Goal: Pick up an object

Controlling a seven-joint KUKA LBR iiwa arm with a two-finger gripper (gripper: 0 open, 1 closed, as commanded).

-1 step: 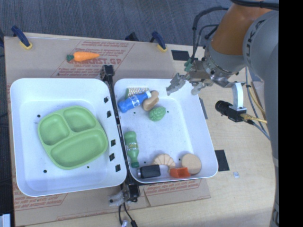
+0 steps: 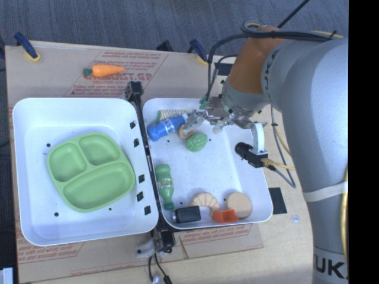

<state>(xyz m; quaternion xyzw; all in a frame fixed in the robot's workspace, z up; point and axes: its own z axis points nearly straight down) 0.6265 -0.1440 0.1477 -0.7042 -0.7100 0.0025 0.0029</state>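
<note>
Nearest the camera, along the near wall of the right bin (image 2: 260, 209), a row of small things is seen: a black block (image 2: 188, 214) near the near-left corner, a scalloped tan piece shaped like a shell or pastry (image 2: 205, 200) just behind it, an orange-red block (image 2: 224, 216) beside that, and a round tan disc (image 2: 239, 203) touching the orange-red block toward the near-right corner. A green bottle (image 2: 163, 185) is laid along the left wall of the same bin, its length running near to far.

In the left bin (image 2: 23, 158), a light green divided plate (image 2: 90, 171) with three compartments is set flat around the middle of the floor.

Further back in the right bin, a green, bumpy rounded toy (image 2: 196, 142) is placed near the middle of the floor. Just behind it and to the left, a blue bottle with a white cap (image 2: 166, 127) is laid tilted, close to the far-left corner, with a small striped or patterned object (image 2: 170, 114) against the far wall behind it.

The gripper (image 2: 198, 118) is held low over the far part of the right bin, just beside the blue bottle's cap end and just behind the green toy. How far its fingers are parted cannot be told, and nothing is clearly seen between them.

Beyond the bins, a toy carrot (image 2: 102, 71) is laid on the cardboard sheet (image 2: 71, 58) near the bench's far-left corner.
</note>
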